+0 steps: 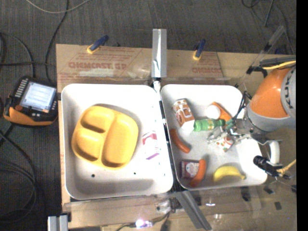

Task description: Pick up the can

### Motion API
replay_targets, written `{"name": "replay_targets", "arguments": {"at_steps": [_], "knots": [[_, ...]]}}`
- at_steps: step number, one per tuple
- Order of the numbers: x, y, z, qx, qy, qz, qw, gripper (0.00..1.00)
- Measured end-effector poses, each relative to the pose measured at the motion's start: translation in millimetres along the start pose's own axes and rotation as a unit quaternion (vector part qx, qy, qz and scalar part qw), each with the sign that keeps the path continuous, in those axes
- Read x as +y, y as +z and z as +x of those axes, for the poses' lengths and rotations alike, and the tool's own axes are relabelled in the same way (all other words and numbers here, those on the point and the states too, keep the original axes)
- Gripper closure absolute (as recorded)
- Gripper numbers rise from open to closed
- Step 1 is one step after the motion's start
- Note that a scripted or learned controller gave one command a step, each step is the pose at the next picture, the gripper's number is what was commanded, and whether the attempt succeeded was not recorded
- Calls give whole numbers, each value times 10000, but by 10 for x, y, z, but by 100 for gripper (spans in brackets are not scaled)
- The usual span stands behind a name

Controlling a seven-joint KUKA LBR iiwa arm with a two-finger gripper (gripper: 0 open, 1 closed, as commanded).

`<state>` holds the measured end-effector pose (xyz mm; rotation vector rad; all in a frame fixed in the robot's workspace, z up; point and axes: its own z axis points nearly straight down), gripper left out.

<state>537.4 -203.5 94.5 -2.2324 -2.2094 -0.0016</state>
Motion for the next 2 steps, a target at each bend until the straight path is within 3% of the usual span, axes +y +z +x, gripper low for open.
{"name": "replay_targets", "arguments": {"at_steps": [1,2], "knots": [[11,-104,4,3,0,-13,10000,100],[545,-1148,462,-15,-183,4,9998,100]]}}
